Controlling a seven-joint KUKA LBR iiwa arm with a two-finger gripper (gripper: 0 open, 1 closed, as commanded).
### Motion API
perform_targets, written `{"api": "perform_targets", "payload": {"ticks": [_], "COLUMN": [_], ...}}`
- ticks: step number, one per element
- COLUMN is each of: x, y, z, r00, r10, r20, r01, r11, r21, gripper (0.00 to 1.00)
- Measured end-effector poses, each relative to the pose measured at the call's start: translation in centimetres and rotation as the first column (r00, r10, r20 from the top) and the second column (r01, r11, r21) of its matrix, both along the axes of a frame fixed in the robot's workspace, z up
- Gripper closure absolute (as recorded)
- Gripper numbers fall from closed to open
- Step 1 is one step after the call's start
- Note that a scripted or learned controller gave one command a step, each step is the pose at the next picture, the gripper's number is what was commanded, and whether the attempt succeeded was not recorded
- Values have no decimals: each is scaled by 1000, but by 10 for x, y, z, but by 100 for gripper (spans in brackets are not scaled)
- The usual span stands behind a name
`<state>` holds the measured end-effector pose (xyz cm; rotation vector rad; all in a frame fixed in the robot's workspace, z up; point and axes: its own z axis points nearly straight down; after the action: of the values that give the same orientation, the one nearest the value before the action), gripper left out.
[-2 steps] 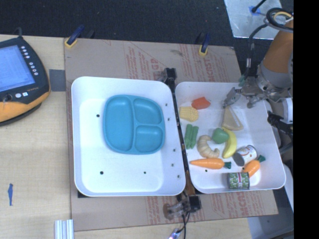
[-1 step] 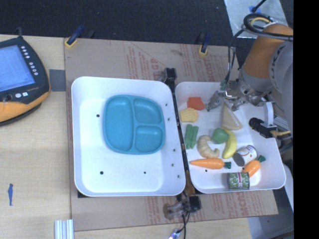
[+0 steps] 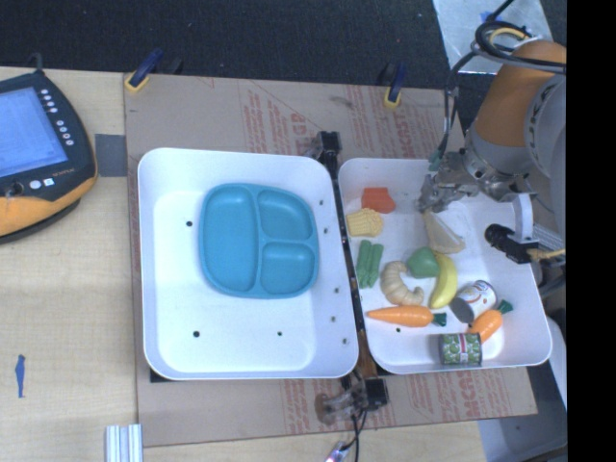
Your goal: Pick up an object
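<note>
Gripper [image 3: 445,192] low over upper part of right bin [image 3: 404,169], just above pale wedge [image 3: 444,231]; finger state cannot be told. Nothing seen held. Toys crowd close: banana [image 3: 445,279], green pepper [image 3: 422,262], corn [image 3: 364,222], red piece [image 3: 378,199]. Risks: descent off-centre nudges wedge aside, slanted faces slip out on closing, neighbours get shoved.

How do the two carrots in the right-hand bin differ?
The long carrot lies nearly level along the bin's middle, beside the banana; the short carrot lies tilted near the right wall, above the can. The long carrot is slimmer and longer; the short carrot is stubbier. Both are orange with green tops, lying flat in the right bin.
</note>
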<state>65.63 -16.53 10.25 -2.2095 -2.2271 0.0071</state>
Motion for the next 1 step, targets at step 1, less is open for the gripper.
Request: {"api": "perform_targets", "payload": {"ticks": [1], "x": [0], "y": [0], "z": [0], "r00": [1000], "r10": [0], "r20": [0], "r01": [0], "r11": [1000], "r21": [0], "gripper": [0]}}
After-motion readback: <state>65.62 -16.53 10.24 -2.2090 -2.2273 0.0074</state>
